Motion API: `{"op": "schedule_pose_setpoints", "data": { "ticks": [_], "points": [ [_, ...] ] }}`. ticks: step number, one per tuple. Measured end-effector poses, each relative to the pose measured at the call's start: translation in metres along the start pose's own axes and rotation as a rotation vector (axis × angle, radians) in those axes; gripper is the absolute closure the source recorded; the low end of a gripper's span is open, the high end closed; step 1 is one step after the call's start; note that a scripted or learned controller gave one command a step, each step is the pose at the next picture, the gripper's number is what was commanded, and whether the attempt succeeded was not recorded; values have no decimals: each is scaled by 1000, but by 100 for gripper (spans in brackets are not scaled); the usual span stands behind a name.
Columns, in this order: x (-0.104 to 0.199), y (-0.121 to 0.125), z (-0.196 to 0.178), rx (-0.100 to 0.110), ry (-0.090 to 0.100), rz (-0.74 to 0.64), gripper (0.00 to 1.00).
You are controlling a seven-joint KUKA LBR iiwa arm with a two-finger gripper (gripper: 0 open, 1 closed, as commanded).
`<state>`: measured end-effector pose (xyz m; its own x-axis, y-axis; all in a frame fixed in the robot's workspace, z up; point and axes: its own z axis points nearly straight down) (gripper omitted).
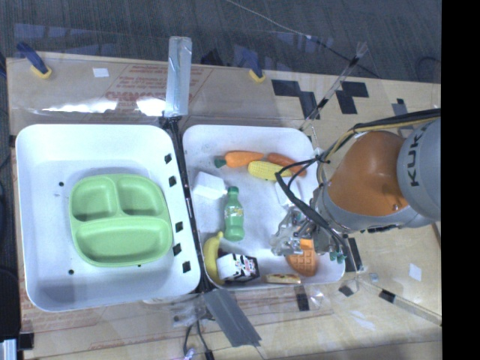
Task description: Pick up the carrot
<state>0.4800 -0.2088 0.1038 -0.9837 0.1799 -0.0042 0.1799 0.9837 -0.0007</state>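
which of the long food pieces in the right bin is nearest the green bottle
The banana, curved along the bin's left wall just below-left of the green bottle; the carrot and corn lie farther, at the top.

Wooden bench (390, 306), left white bin (30, 201) beside right white bin (199, 137)

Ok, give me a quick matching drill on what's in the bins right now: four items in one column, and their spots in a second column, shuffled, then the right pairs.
Items:
1. carrot
2. green tray
3. bottle
4. banana

Places:
A. middle of the right bin
B. top of the right bin, beside the corn
C. left bin
D. lower left corner of the right bin

Pairs: 1-B, 2-C, 3-A, 4-D
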Motion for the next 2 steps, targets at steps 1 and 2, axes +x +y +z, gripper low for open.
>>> {"op": "schedule_pose_setpoints", "data": {
  "ticks": [1, 2],
  "points": [
    [0, 0, 0, 0, 0, 0, 0],
    [-2, 1, -10, 1, -3, -7, 100]
  ]
}}
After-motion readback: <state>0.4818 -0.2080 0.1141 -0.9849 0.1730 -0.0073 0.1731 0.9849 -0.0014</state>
